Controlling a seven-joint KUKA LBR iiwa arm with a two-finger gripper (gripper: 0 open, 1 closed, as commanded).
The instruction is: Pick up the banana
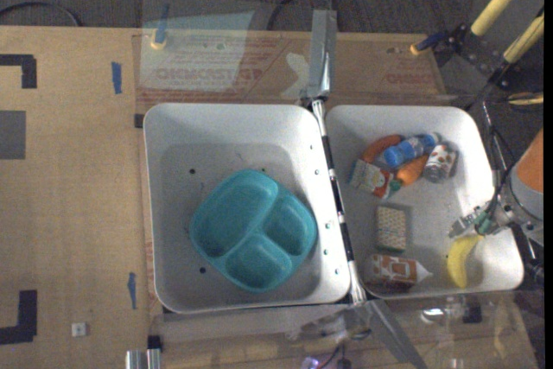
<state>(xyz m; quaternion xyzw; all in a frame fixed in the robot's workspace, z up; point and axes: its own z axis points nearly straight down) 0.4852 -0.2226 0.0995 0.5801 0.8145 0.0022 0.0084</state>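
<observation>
We found the gripper (471,225) reaching in from the right over the right-hand bin (484,127), its fingers spread slightly apart with nothing between them. The banana (461,260) lay on the bin floor just below the fingertips, its upper end very near them; we could not tell whether they touched. It rested close to the bin's lower right corner, lying roughly upright in the view.

Left of the fingers, near at hand, we noted a small square patterned packet (391,228) and below it a carton (397,270) with a red and white label lying on its side. Further up and left of the fingers we recorded a cluster: a can (440,162), a blue bottle (408,151), an orange carrot-like item (412,169) and a small box (371,178).

Well to the left of the fingers, the left-hand bin (173,134) held a teal divided plate (253,229).
</observation>
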